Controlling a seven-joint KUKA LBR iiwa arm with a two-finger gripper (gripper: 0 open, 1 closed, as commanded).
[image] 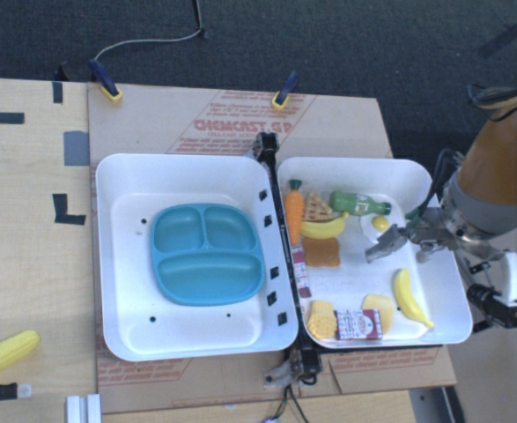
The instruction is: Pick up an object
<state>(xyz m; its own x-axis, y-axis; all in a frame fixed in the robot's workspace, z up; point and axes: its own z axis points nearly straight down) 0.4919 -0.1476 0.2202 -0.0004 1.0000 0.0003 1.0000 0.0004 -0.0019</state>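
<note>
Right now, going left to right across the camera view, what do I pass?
Corn cob → blue tray → carrot → toast → green bottle → end effector → lone banana

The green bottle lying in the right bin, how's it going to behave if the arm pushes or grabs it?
The green bottle lies on its side, so a nudge would probably roll it. It looks like smooth toy plastic: likely light, stiff, perhaps slippery. The banana beside it may block rolling that way.
</note>
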